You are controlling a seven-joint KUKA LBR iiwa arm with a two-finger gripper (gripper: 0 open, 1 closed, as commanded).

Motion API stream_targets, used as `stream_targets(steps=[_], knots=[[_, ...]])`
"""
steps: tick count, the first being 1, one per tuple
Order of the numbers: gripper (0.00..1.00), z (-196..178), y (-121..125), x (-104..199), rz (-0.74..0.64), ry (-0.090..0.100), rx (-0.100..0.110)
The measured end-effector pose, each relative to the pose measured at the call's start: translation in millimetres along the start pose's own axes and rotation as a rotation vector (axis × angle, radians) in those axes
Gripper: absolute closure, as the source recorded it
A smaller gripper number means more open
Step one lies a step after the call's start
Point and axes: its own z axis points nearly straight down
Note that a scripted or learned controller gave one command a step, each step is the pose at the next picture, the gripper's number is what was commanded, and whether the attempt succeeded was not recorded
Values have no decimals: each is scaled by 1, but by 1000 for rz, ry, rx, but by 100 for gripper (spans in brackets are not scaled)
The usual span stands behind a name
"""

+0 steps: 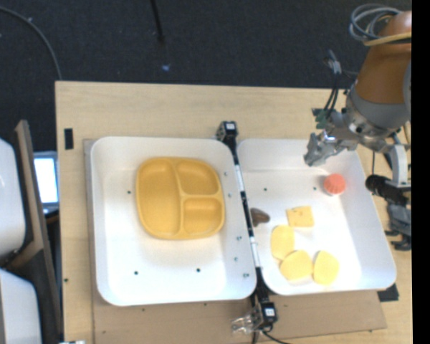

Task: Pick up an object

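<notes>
Nearest the camera, at the front of the right bin, three yellow pieces lie close together: one round piece at the front, another just beside it to the right, and a third just behind the first; a paler yellow square piece sits just behind them, and a small brown bit lies near the divider between the two bins. In the left bin, a yellow plate with three compartments rests flat near the middle; nothing lies in its compartments. Farther back in the right bin, a small red ball sits alone near the right wall, apart from the yellow pieces. The gripper hangs over the far edge of the right bin, just behind and a little left of the red ball and not touching it; whether its fingers are apart or together cannot be told from this angle, and nothing is seen between them. Both bins stand on a light wooden table; the grey and orange arm reaches in from the far right.
</notes>
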Motion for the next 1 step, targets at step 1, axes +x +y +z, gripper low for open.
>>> stream_targets(steps=[1], knots=[[100,9,11,54,-3,2,6]])
